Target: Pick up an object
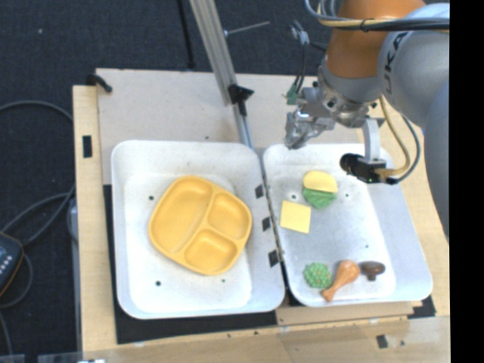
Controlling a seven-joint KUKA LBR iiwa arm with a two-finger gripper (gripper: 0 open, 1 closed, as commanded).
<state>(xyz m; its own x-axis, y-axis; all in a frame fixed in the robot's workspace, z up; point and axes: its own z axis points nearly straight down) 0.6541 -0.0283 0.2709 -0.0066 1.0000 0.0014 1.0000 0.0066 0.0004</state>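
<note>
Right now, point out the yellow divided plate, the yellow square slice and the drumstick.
Yellow divided plate (200, 224): camera view, middle ridge between its compartments.
Yellow square slice (296, 217): camera view, centre of its flat top.
Drumstick (342, 276): camera view, its thick meaty end.

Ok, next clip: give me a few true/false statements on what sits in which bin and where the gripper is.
1. The yellow divided plate lies in the left bin. True.
2. The gripper hangs over the plate. False: it is at the far edge of the right bin.
3. The drumstick lies between the green broccoli piece and the brown mushroom. True.
4. The yellow cheese square rests on the plate. False: it lies in the right bin.
</note>
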